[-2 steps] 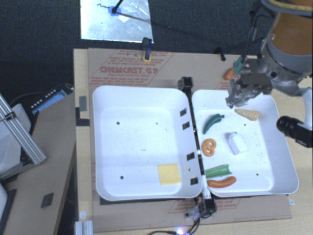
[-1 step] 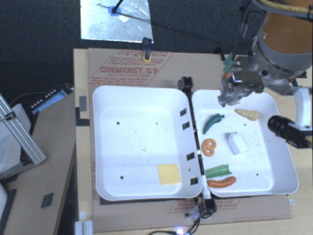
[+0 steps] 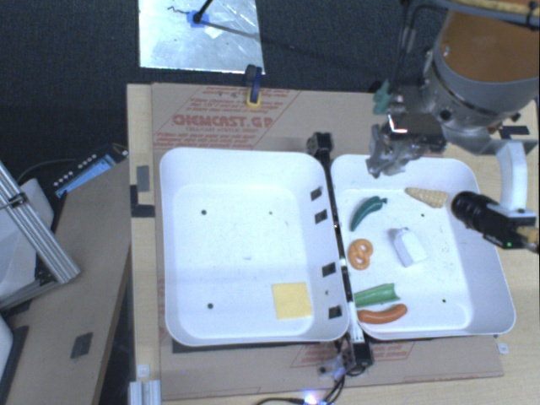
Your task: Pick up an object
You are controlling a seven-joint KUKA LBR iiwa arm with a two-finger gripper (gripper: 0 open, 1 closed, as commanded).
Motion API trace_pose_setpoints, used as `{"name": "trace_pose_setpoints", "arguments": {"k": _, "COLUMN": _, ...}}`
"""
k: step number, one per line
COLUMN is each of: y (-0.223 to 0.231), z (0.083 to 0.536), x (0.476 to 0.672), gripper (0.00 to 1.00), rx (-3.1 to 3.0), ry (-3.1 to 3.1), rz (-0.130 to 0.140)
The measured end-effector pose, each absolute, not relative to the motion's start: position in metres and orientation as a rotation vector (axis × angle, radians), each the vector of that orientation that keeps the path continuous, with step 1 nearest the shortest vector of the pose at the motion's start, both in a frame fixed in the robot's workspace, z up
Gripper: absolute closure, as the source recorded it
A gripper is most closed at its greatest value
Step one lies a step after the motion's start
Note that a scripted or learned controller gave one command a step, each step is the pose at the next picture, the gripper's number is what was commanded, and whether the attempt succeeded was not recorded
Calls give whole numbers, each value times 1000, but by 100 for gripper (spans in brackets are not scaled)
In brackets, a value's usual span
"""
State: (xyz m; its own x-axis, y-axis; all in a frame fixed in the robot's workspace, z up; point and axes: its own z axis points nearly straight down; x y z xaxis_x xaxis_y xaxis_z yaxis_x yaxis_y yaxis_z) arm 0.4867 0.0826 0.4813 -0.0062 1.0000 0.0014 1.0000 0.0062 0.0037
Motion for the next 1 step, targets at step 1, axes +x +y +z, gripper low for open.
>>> {"name": "trace_pose_setpoints", "arguments": {"k": 1, "y": 93, "z": 538, "x": 487, "gripper": 100, "rx": 2212, "ry": 2224, "rz": 12}}
